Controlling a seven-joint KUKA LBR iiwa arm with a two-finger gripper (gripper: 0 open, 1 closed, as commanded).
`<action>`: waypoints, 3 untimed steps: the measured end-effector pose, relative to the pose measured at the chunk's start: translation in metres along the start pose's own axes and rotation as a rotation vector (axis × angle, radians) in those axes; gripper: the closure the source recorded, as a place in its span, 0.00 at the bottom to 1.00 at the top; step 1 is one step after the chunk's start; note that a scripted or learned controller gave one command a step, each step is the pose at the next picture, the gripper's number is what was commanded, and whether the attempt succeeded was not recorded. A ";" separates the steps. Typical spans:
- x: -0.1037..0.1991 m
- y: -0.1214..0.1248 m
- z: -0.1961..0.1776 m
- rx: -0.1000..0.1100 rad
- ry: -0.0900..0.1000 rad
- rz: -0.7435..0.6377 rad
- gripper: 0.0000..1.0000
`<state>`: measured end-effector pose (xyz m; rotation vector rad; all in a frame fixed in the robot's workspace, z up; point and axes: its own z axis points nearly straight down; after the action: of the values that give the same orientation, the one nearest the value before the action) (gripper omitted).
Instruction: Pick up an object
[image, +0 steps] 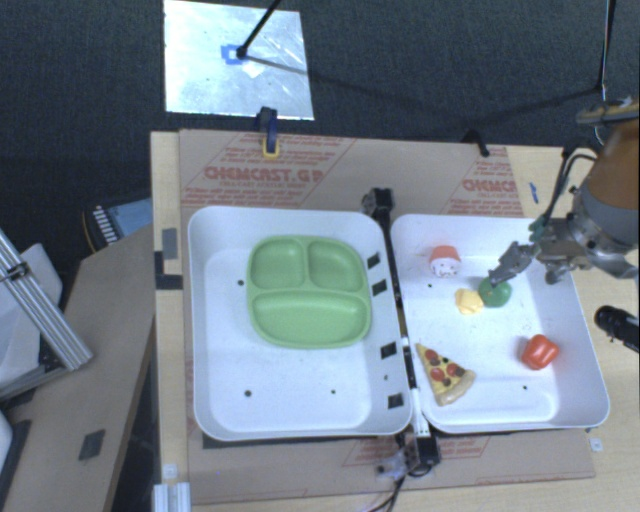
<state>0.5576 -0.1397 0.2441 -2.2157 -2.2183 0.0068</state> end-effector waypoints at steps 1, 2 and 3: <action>0.000 0.002 -0.005 -0.009 -0.002 -0.002 0.00; 0.009 0.002 0.054 -0.004 0.000 -0.001 0.00; 0.010 0.006 0.116 -0.004 0.000 0.000 0.00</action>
<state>0.5623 -0.1300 0.1277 -2.2174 -2.2208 0.0033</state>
